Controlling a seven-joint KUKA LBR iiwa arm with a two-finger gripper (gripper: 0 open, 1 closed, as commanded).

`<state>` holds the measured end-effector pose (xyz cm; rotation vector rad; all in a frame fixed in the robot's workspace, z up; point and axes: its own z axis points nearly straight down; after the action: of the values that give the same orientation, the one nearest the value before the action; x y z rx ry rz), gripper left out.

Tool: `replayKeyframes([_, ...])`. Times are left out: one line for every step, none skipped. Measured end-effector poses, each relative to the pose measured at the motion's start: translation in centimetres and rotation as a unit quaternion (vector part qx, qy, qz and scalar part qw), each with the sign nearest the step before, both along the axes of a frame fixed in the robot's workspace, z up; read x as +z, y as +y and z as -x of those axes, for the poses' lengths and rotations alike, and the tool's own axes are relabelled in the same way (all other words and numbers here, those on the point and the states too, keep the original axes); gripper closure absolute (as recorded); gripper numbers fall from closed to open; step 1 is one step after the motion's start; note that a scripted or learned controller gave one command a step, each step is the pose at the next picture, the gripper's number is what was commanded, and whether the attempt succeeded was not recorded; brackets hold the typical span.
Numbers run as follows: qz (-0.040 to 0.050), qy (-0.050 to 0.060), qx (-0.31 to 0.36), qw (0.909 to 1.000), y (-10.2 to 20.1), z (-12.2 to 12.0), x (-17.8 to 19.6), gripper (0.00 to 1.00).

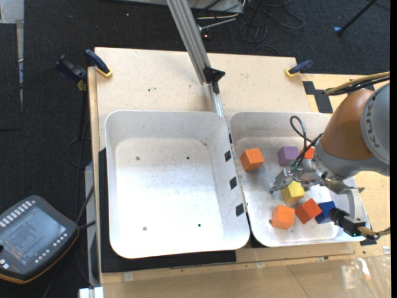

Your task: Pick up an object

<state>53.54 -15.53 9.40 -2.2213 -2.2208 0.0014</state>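
In the right bin [260, 124] lie several small blocks: an orange cube [252, 159] near the bin's left side, a purple block [288, 155], a yellow block [293, 192], another orange cube [283, 216], a red-orange block [307, 210] and a blue block [325, 212]. My gripper [287, 180] comes in from the right and sits low over the yellow block, its metal fingers right at that block's top edge. The arm's wrist covers part of the purple block and the space behind the yellow one.
The left bin [166, 179] lies beside the right one, with black clips on their shared wall. A slanted metal pole [189, 30] rises behind the bins. A teach pendant [31, 238] lies on the floor at lower left. Clamps [99, 64] hold the board's far corners.
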Motion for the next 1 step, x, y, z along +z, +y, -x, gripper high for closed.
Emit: replayKeyframes([0.0001, -0.002, 0.0, 1.0, -0.02, -0.07, 1.15, 1.0])
